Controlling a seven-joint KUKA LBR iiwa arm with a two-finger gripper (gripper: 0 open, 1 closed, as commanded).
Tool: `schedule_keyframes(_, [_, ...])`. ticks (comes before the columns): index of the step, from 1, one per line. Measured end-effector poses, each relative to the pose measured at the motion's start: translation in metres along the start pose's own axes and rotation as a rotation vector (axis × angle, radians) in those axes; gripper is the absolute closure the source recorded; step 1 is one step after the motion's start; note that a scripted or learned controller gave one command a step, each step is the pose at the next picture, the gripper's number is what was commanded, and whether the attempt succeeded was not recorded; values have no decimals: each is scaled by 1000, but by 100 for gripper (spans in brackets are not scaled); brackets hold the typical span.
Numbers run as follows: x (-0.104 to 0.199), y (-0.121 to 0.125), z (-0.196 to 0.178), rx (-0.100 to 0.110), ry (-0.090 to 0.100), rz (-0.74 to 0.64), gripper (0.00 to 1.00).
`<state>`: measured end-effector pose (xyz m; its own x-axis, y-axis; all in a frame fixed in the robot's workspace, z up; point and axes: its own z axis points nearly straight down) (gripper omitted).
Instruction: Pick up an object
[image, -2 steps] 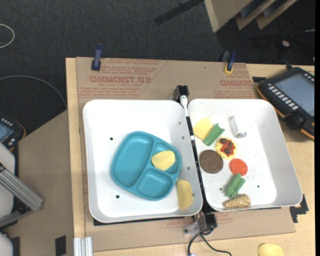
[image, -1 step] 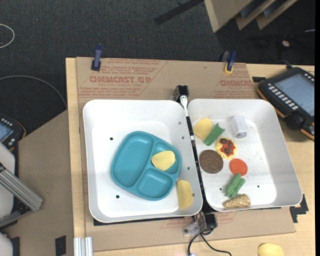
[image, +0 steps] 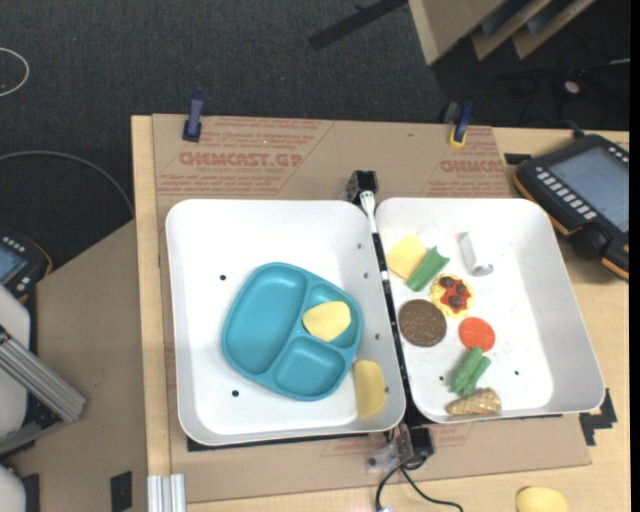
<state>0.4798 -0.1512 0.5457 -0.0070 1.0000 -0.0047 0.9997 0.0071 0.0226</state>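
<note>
Camera view, looking down at a slant. Two shallow white bins sat side by side on the counter (image: 300, 150), a brown board printed with red lettering. The end effector's state: cannot tell from this frame, so no placing of objects relative to it was possible.

Left bin (image: 200, 240), centre-left of frame: smooth white plastic, rounded corners. A teal divided plate (image: 265, 335) lay flat in it, glossy, with three compartments. A pale yellow rounded piece (image: 326, 320) rested in the plate's upper right compartment. A second yellow piece (image: 369, 387), elongated and matte, lay on the bin floor just beside the plate's lower right edge.

Right bin (image: 530, 250), centre-right of frame, held the small toy foods clustered along its left half. A yellow block (image: 403, 254) touched a green stick-shaped piece (image: 429, 269). Below them, a small piece with red and dark spots (image: 453, 293); detail too small to make out. A flat brown disc (image: 422, 323) lay near the dividing rim. An orange-red round piece (image: 477, 333) sat just right of it. A green leafy-looking piece (image: 468, 371) lay below, and a tan rough-textured piece (image: 474, 404) at the bin's lower edge. A small grey metallic item (image: 471, 252) lay apart at upper centre.

A black handheld pendant (image: 585, 190) was cut off at the frame's right edge. Blue and yellow clamps (image: 193, 115) gripped the board's top edge.
</note>
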Motion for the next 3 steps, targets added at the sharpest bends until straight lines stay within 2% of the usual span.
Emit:
schedule_keyframes(1, [-3, 1, -1, 15, 1, 7, 100])
schedule_keyframes(2, [-75, -6, 150, 37, 8, 13, 100])
schedule_keyframes(3, [-24, 0, 7, 4, -1, 1, 100])
